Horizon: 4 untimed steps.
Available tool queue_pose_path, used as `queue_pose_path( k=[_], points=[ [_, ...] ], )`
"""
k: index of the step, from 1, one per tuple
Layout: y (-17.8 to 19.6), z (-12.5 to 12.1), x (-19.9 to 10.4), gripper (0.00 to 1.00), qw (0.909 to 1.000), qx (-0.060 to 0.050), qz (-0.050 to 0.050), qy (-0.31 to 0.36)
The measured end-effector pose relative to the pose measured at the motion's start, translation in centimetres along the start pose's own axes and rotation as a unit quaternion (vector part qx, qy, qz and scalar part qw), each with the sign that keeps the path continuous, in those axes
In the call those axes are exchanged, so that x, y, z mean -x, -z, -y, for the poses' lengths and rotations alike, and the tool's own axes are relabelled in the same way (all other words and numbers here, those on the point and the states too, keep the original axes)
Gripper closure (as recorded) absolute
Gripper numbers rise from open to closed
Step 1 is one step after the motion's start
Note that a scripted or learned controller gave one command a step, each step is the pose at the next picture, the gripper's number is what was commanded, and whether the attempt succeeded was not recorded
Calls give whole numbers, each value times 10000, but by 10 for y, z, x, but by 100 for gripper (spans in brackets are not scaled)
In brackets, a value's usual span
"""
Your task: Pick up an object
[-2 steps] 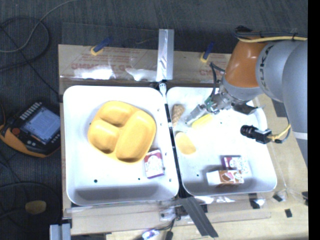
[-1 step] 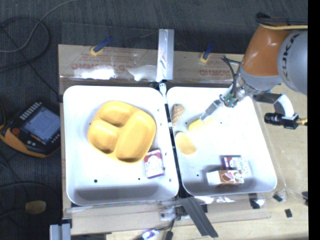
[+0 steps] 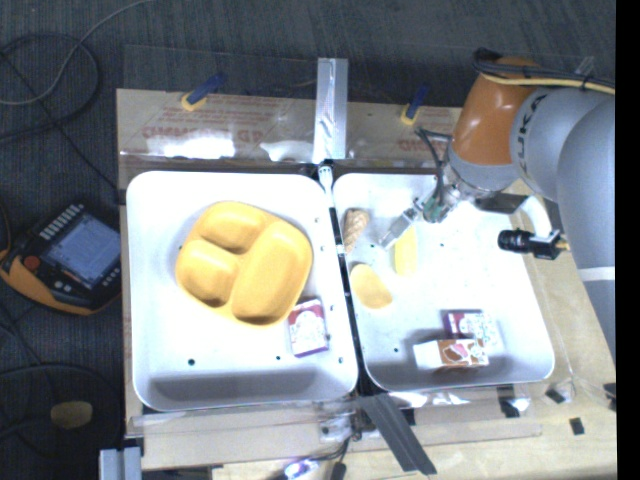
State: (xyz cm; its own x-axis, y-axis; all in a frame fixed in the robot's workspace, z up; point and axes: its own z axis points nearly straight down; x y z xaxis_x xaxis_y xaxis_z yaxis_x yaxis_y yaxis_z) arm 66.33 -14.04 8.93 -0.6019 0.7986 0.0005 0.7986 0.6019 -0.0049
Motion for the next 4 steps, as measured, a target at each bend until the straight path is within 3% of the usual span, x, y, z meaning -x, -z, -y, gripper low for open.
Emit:
queue_pose_path(
  k=[1, 2, 3, 4],
  points=[
    [12, -3, 1, 100, 10000, 57, 29, 2],
    [95, -42, -64, 100, 10000, 33, 8, -61],
    [16, 15, -54, 100, 9998, 22, 4, 185],
    [16, 15, -54, 0, 9998, 28, 3, 186]
  ],
)
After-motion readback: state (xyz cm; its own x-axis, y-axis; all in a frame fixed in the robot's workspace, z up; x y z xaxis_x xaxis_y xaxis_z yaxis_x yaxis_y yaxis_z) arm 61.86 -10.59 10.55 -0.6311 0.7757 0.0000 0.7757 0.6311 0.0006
